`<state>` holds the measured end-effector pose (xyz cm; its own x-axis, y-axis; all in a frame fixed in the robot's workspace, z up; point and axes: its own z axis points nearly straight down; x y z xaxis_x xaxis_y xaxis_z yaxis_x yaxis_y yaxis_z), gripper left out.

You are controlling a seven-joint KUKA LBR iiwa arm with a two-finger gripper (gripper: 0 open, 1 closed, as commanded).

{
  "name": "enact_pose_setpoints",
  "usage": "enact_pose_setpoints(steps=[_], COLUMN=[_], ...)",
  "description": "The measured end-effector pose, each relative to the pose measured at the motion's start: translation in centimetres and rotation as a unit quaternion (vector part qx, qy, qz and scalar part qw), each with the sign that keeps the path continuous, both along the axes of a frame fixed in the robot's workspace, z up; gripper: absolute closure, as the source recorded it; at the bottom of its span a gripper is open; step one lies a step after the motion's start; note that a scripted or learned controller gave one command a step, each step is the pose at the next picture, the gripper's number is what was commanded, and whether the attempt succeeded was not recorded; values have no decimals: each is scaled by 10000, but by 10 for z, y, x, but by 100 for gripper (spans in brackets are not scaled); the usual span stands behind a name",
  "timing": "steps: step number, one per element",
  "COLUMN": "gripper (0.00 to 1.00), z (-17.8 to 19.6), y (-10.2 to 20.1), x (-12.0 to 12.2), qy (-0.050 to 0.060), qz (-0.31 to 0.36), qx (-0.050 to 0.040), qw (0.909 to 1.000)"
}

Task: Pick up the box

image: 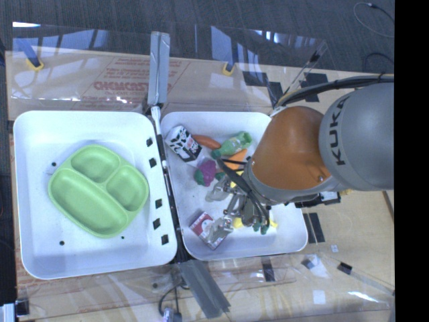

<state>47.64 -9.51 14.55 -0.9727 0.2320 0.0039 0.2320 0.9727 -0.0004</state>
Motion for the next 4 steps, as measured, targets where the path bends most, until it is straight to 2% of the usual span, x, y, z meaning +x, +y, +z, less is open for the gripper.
enact_pose_setpoints(steps=[1, 2, 3, 4], gripper=[0, 100, 100, 0], z=[-50, -40, 99, 99], y=[-6, -5, 74, 74], x=[32, 32, 46, 46], qy=[-29, -23, -55, -53], qz=[58, 73, 282, 280], qx=[-1, 4, -6, -6], qw=[10000, 10000, 9996, 9996])
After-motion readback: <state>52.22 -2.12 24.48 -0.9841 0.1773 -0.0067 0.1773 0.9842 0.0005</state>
